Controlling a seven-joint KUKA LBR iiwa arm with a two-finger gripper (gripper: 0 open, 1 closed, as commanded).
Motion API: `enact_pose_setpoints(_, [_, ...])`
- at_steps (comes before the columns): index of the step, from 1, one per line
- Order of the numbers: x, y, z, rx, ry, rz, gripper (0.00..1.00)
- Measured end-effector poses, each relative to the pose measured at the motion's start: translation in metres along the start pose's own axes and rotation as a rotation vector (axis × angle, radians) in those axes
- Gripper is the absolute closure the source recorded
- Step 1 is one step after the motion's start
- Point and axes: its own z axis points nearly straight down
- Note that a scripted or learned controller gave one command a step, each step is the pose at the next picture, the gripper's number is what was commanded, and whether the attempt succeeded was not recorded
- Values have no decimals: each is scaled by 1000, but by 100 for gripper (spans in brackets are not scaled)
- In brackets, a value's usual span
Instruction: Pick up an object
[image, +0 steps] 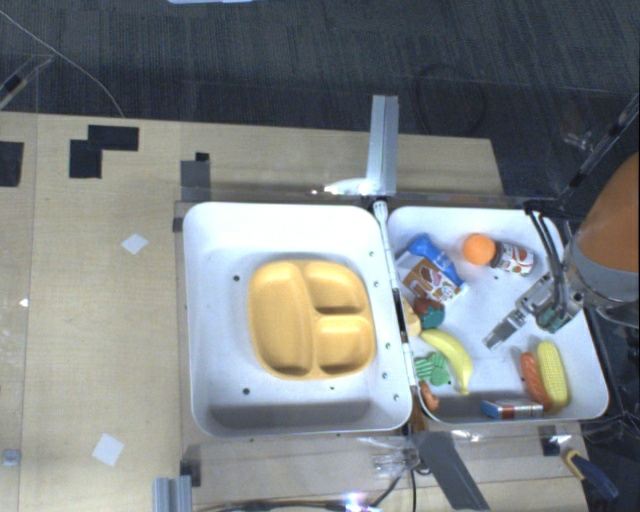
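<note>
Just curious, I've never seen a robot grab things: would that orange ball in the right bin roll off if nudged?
Probably. The round orange ball looks smooth, with no flat side, so a nudge would likely roll it. The red-and-white can right beside it might stop it that way.

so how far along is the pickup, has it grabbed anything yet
Done: the arm has reached into the right bin. In hand: nothing that I can see; the pincer hangs over bare bin floor, apart from the banana and the corn. Left: close on an object and lift it. The yellow tray lies in the left bin.
</note>
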Motion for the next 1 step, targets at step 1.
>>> enact_pose_setpoints(1, [-36,-48,107,-3,-7,19,0])
